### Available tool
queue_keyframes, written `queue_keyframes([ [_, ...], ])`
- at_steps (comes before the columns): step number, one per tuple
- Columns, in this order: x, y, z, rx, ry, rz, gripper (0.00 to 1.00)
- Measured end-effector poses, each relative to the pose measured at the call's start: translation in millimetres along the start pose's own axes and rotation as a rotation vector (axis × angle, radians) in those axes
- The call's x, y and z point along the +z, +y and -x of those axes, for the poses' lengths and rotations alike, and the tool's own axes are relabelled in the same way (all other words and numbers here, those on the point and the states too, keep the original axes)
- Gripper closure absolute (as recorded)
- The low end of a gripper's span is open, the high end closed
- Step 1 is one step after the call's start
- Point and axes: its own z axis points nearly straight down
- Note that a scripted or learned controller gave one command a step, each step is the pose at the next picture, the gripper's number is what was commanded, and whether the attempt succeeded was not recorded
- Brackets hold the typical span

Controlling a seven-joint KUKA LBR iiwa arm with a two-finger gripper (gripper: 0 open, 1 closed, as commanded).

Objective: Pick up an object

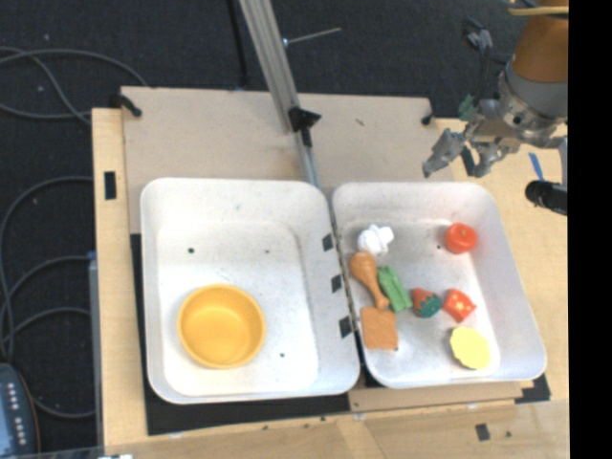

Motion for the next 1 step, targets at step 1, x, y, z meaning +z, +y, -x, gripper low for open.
queue_keyframes([
  [1,-0.1,-0.1,0.5,0.000,-0.001,0.000,0.00],
])
